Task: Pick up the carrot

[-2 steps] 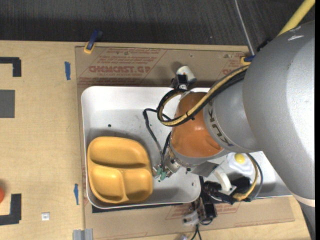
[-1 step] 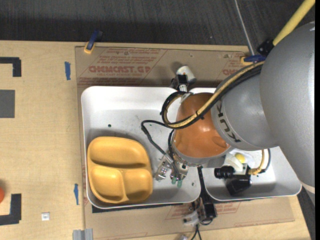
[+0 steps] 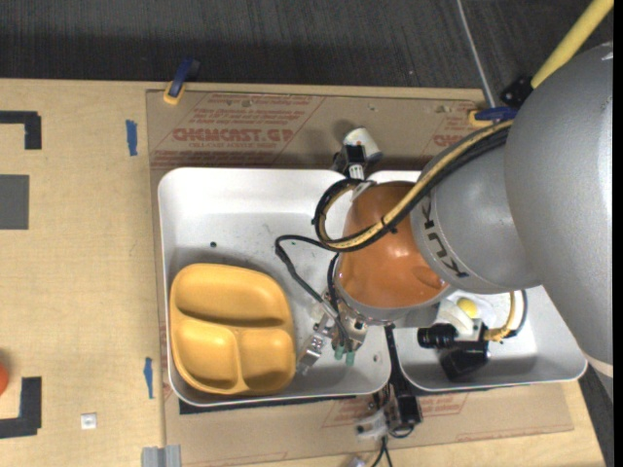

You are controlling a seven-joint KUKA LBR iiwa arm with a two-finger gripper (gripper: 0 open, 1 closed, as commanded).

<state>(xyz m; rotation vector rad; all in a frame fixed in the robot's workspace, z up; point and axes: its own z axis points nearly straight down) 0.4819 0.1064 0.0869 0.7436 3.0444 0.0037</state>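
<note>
1 orange-red shape that may be the carrot point(image 3: 3, 379) lies at the worktop's point(image 3: 78, 261) left edge, cut off by the frame, well apart from both bins; I cannot tell more of it. 1 yellow 2-compartment dish point(image 3: 232, 327) sits in the left bin's point(image 3: 195, 212) near-left corner; just beside it, the gripper point(image 3: 328, 350) hangs low over that bin, its fingers point(image 3: 313, 348) slightly apart with nothing between them; the grey arm point(image 3: 526, 183) covers much of the right bin point(image 3: 545, 358).
</note>
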